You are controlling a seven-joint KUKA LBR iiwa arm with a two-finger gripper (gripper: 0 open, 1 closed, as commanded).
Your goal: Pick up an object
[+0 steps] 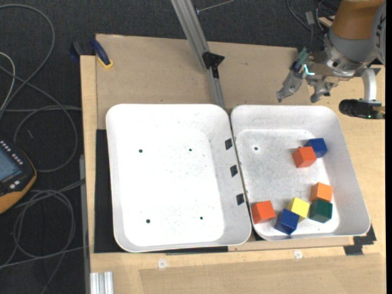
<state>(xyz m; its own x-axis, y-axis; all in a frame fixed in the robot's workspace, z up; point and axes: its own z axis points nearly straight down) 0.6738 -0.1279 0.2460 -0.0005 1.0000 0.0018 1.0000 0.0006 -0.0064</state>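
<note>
up at the top right, the gripper (303, 94) hangs above the far rim of the right bin (352, 182), its two fingers spread apart with nothing between them. down in that bin lie seven blocks: a red block (304, 157) touching a blue block (316, 146) near the middle, and along the near wall an orange-red block (263, 211), a second blue block (286, 221), a yellow block (299, 207), a green block (320, 211) and an orange block (321, 192) clustered close. beside it sits the left bin (122, 164).
</note>
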